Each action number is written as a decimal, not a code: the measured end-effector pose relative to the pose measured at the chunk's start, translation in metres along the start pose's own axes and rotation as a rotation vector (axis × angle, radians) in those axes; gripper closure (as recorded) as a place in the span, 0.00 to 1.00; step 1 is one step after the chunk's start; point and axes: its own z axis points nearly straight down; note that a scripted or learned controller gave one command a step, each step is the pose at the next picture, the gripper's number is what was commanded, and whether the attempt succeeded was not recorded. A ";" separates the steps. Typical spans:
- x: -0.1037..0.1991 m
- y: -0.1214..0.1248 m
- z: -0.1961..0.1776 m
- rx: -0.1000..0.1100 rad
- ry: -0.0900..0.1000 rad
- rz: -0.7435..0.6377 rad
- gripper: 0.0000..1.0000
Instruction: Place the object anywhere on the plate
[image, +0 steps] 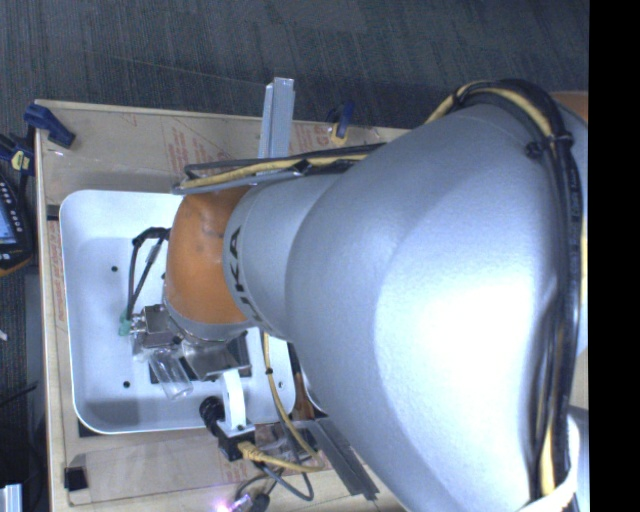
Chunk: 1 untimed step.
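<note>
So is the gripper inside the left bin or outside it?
Inside: the gripper hangs over the white floor of the left bin, within its rim. Cannot tell if it holds anything.

Plate and object seemingly hidden behind the arm.

I see a shallow white plastic bin sitting on a light wooden bench top. Beyond the bin's far rim, an upright grey metal post stands on that bench. A blue clamp grips the bench edge off the bin's far left corner. Dark carpet lies past it.
</note>
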 end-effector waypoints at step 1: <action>-0.046 0.010 -0.095 -0.008 -0.001 -0.412 1.00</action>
